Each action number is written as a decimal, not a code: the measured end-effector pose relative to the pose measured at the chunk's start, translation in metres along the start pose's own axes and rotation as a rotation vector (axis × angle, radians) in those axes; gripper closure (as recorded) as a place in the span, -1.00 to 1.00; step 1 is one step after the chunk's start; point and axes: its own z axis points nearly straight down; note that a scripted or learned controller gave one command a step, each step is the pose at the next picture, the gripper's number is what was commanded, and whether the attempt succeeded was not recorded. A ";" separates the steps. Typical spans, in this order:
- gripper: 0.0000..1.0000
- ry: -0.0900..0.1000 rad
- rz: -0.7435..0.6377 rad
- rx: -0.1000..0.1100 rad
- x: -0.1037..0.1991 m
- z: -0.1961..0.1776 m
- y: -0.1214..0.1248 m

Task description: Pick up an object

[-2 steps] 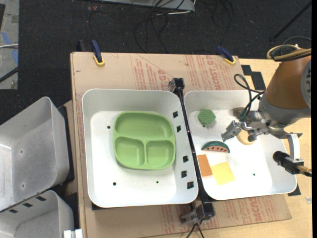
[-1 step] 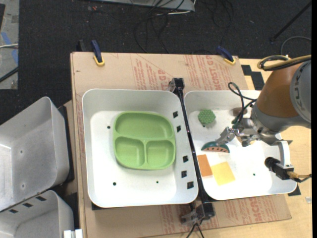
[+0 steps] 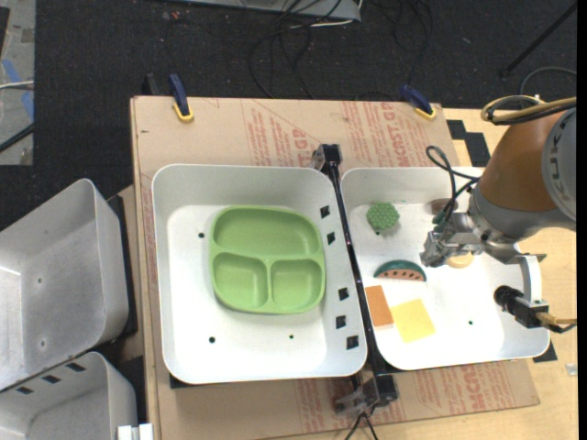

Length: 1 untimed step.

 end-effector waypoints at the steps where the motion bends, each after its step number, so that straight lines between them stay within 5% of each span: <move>1: 1.00 -0.002 0.000 -0.005 -0.010 -0.050 0.003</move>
